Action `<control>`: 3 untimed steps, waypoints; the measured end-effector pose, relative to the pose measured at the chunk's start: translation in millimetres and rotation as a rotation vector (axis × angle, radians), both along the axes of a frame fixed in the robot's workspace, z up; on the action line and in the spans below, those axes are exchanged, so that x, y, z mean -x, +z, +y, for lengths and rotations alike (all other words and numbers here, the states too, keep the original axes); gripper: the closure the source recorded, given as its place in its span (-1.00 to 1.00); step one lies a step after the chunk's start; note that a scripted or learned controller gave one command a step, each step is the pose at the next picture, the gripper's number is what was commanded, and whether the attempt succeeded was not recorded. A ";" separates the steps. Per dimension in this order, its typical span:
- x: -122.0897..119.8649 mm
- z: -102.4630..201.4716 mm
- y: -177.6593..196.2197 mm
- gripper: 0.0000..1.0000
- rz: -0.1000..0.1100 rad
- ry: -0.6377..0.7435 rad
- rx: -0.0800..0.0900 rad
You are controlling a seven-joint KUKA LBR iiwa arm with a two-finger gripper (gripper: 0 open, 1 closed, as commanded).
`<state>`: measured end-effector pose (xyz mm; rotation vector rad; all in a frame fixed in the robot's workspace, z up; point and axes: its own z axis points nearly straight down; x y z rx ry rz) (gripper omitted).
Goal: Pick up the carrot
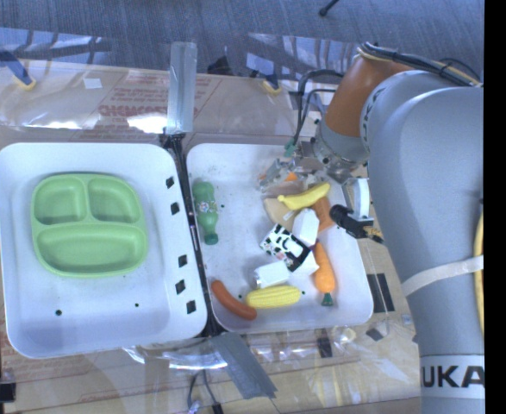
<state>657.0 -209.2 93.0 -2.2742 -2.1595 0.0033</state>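
The carrot [323, 267] is orange with a small green tip. It lies lengthwise along the right side of the right bin [235, 166], its tip pointing to the front edge. My gripper [284, 171] is low over the bin's back right corner, above a yellow banana [304, 198] and well behind the carrot. The arm's grey body and orange band cover the bin's right rim. A white block [305, 228] touches the carrot's upper left side.
The right bin also holds a green bottle [205, 211] on the left, a cow-patterned carton [281, 243], a corn cob [274, 297] and a red sausage [233, 301] at the front. A green divided plate [87, 223] sits in the left bin [28, 317].
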 end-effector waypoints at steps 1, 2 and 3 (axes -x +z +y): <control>-0.8 2.4 10.6 1.00 0.003 0.009 0.000; -1.5 5.5 10.0 -1.00 0.005 0.013 -0.005; 0.2 10.6 0.7 -1.00 0.008 -0.265 -0.004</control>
